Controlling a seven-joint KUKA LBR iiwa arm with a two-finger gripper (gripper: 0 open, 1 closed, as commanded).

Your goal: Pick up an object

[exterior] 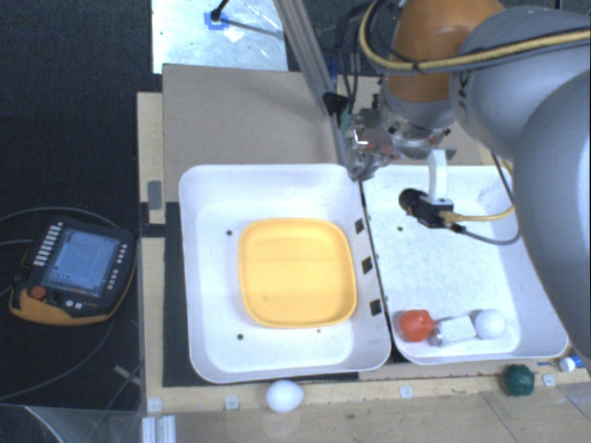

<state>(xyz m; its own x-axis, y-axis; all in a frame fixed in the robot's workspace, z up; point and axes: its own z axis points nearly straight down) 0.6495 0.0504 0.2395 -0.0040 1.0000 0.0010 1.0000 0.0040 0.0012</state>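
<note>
**Smooth shapes in two glossy bins**

We are seeing the pincer (pixel 369 160) hanging over the far end of the divide between the bins, and we cannot tell its state. A rounded-square yellow plate (pixel 297 271) is lying in the left bin (pixel 208 247). A red blob (pixel 415 324), white block (pixel 454 329) and white ball (pixel 488 322) are sitting along the right bin's (pixel 480 238) near edge. A white egg (pixel 284 396) and a green ball (pixel 518 379) are resting on the worktop (pixel 240 118).

Two white bins (pixel 208 275) of smooth, slightly glossy plastic rest on a matt brown board (pixel 245 113) resembling cardboard. The yellow tray (pixel 297 271) is smooth plastic with a soft sheen. The arm's orange band (pixel 434 21) and grey casing (pixel 545 109) look glossy and hard. The surrounding dark floor (pixel 74 81) appears rough and matt, like carpet.
</note>
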